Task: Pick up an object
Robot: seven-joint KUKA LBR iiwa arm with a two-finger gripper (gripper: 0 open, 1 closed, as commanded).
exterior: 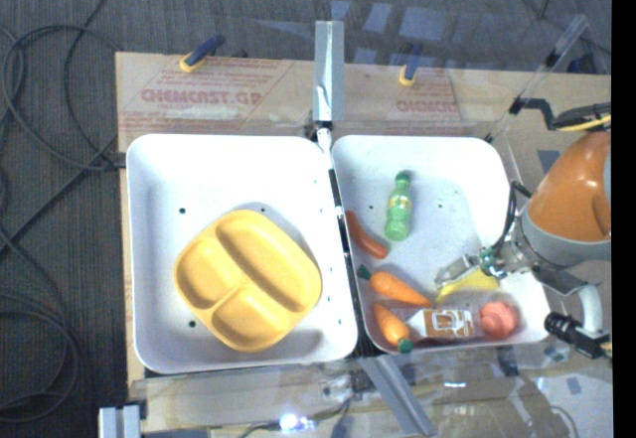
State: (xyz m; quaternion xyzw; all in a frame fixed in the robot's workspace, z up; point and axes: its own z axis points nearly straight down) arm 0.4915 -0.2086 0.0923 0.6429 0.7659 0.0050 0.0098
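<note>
The gripper (475, 267) sits low in the right bin (467, 153), near its right wall, with its tip over a yellow piece (467, 280) that lies on the bin floor; whether the fingers are spread, pressed together or pinching that piece cannot be told. The grey arm with its orange band (576, 193) comes in over the bin's right edge.

Just right of the yellow piece, in the bin's front right corner, lies a pink ball (500, 318). Beside it along the front wall lies a small bottle (447, 323) with a brown label, on its side. At the front left corner a carrot (391, 324) lies touching the bottle's end, and a 2nd carrot (399, 288) lies just behind it. A sausage (366, 234) rests against the left wall. A green bottle (399, 206) lies near the bin's middle, toward the back, well apart from the gripper.

The left bin (149, 227) touches the right one along their shared edge. It carries a yellow tray (248, 279) with 3 compartments, tilted, near the bin's front.
</note>
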